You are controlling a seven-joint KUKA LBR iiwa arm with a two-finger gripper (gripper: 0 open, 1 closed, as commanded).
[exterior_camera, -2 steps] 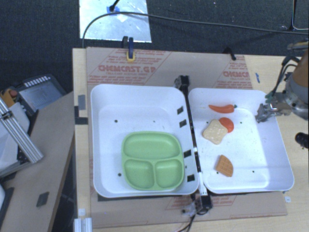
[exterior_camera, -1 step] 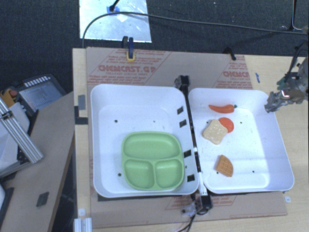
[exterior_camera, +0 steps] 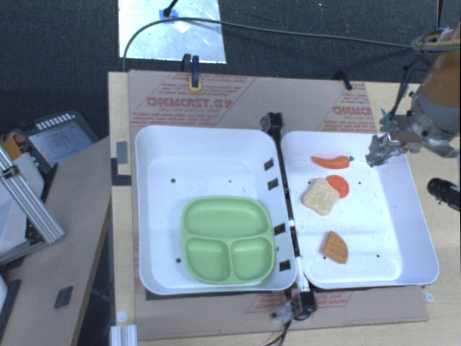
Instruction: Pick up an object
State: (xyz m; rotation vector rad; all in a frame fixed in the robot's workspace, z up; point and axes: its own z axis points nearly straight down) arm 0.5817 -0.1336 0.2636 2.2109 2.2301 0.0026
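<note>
**Bench, both bins**

In left bin: green tray, toward front.
In right bin: pepper at back; toast touching tomato slice; waffle nearer front, apart.
Above back right of right bin, just beside pepper: gripper.

A: Occlusions?
B: Red disc is part-covered on its left side by the pale bread slice. Its hidden edge is not visible.
A: Frame cuts?
B: Arm runs out at the right edge. Aluminium rail leaves at the left edge.
A: Unresolved?
B: Brown piece is too small to identify, and its surface detail is blurred.
</note>
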